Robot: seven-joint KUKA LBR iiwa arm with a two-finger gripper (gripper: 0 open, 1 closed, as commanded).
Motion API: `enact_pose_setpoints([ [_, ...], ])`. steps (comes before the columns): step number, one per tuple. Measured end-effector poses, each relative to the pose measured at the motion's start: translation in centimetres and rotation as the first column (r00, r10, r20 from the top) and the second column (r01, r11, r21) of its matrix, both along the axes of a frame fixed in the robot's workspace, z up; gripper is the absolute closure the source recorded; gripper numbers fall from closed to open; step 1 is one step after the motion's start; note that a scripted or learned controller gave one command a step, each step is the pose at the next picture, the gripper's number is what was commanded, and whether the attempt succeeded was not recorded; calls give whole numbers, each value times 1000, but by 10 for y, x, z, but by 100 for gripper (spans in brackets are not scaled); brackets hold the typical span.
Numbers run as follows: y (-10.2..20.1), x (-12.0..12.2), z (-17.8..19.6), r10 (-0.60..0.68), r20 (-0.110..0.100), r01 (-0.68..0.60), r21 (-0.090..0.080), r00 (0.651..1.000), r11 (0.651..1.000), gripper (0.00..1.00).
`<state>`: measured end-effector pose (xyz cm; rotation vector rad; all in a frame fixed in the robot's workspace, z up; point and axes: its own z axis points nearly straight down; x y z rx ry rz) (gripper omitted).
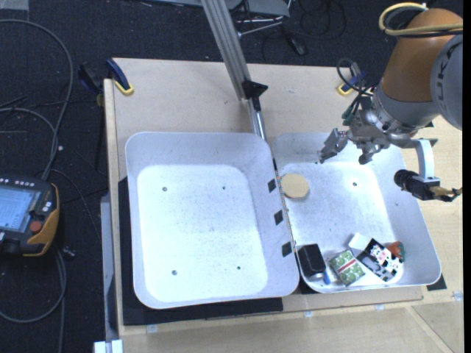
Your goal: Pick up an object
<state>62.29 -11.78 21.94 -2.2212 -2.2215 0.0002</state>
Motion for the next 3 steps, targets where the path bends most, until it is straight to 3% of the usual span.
enact_pose_setpoints([
  [1,-30,-55,-55,-3,-5,3,0,1000,1000,0],
  [2,3,-52,-77,2,-2,-2,1,1000,1000,0],
  [3,7,35,-122,1,-4,-1,0,1000,1000,0],
])
